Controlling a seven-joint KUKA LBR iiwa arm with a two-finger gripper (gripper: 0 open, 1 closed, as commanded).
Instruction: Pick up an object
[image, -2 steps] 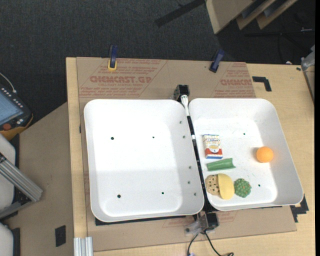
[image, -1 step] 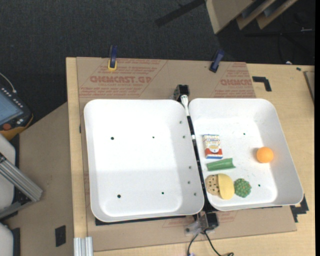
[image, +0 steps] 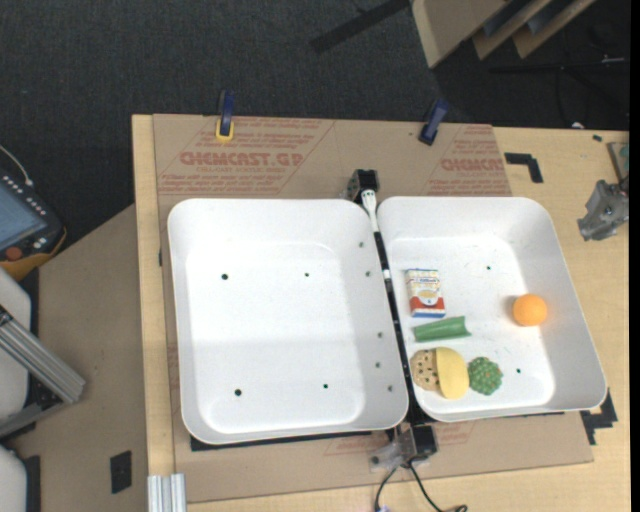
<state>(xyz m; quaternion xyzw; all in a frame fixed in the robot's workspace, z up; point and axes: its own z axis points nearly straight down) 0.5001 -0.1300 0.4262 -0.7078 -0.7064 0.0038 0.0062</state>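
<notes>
The right white bin (image: 500, 222) holds several small objects. A white carton with red and blue print (image: 425, 292) lies near the bin's left wall. Just below it is a green pod-shaped piece (image: 440, 328). An orange ball (image: 530, 310) sits apart toward the right wall. Along the front edge lie a chocolate-chip cookie (image: 423, 369), a yellow oblong piece (image: 452, 373) touching it, and a round green bumpy piece (image: 485, 376).
The left white bin (image: 200, 300) sits beside the right one, and a black divider strip (image: 383, 270) runs between them. Both rest on a cardboard sheet (image: 300, 150) held by blue clamps (image: 226, 115). A grey metal piece (image: 603, 208) sits at the right edge.
</notes>
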